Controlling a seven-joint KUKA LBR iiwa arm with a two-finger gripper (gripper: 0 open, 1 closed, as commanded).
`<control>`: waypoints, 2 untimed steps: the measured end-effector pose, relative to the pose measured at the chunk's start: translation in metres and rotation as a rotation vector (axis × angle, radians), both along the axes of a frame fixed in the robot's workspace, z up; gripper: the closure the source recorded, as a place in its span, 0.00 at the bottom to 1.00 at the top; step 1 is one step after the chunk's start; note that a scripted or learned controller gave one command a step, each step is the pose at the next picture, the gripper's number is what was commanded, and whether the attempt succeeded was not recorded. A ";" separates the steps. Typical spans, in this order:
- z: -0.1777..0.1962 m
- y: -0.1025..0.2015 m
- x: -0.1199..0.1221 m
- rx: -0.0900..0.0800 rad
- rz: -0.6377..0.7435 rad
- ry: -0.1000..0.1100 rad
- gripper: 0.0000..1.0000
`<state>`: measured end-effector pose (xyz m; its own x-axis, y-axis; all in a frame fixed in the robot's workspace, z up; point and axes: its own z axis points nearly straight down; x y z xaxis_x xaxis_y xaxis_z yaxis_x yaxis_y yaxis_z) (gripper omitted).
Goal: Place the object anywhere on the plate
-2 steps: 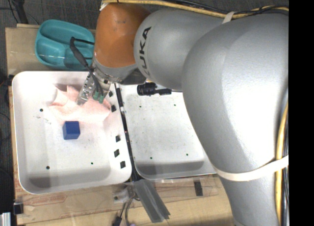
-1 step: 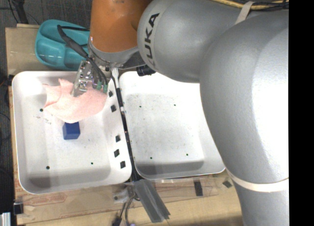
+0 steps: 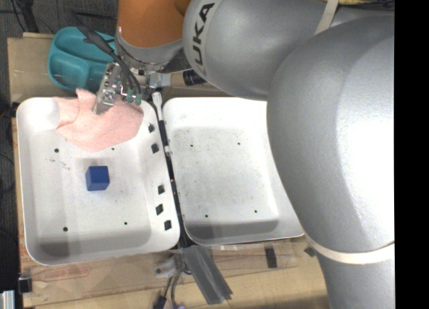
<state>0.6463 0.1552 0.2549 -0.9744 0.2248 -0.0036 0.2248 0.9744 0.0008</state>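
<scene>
The arm (image 3: 288, 66) swung in from the right, its big grey body covering much of the right bin (image 3: 228, 173), orange band up top, and the gripper (image 3: 107, 100) sat low over the far corner of the left bin (image 3: 40, 234). Right there lay the pink plate (image 3: 100, 127), tipped up against the bin's far rim, and the metal fingertips (image 3: 102, 104) were down at its upper edge, apparently touching it. Whether the fingers stood spread or pressed together, I could not tell from that angle; nothing was visibly pinched between them. And the object, the small blue cube (image 3: 98, 177), sat on the floor of the left bin, near the middle, clearly apart from the plate and from the gripper. Behind the bins rested a teal container (image 3: 70, 63), just beside the wrist.
</scene>
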 end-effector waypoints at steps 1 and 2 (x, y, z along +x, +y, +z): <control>0.035 0.039 -0.014 0.000 0.294 -0.003 1.00; 0.057 0.006 -0.014 -0.002 0.715 -0.006 1.00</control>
